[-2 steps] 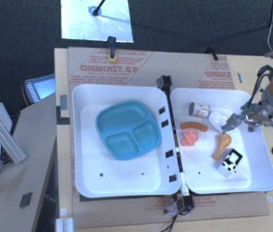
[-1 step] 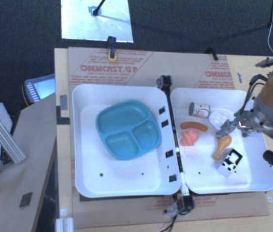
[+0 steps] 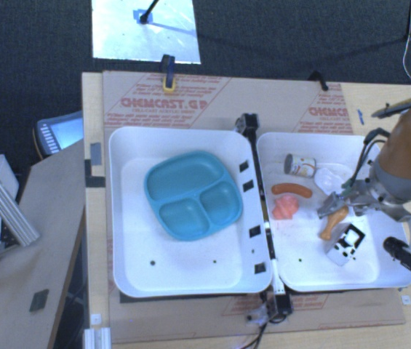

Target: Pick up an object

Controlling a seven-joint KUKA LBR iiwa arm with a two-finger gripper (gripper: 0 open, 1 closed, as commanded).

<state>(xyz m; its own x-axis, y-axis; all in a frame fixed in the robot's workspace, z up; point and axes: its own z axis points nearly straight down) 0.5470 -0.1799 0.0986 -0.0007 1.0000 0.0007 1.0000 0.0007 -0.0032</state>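
white block (image 3: 346, 244) near bin edge (image 3: 336, 285)

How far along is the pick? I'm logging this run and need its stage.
Done: the arm has reached into the right bin, with the gripper low over the orange carrot-like piece. In hand: the view cannot confirm a grasp. Left: closing on one item and lifting it. The sausage, pink piece, small can and black-and-white block lie on the bin floor.

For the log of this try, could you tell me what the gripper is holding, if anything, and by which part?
It cannot be told. The gripper sits at the upper end of the orange carrot-like piece in the right bin, but its fingers are not clear.
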